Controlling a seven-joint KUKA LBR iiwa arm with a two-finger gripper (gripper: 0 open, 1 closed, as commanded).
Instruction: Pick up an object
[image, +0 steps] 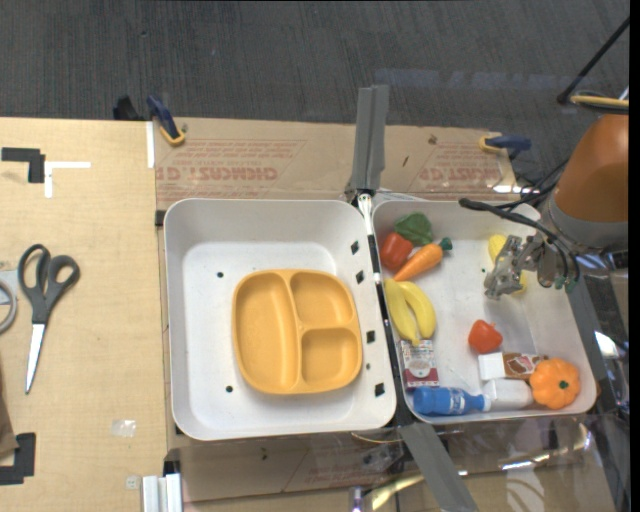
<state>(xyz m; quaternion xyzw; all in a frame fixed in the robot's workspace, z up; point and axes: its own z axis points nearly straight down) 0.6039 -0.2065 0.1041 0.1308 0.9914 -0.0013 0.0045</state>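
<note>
My end effector, grip state unclear, hovers over the right bin beside a yellow object, just up-frame.

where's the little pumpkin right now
In the camera view, the pumpkin sits in the near right corner of the right bin, just right of a small brown packet and the white block.
</note>
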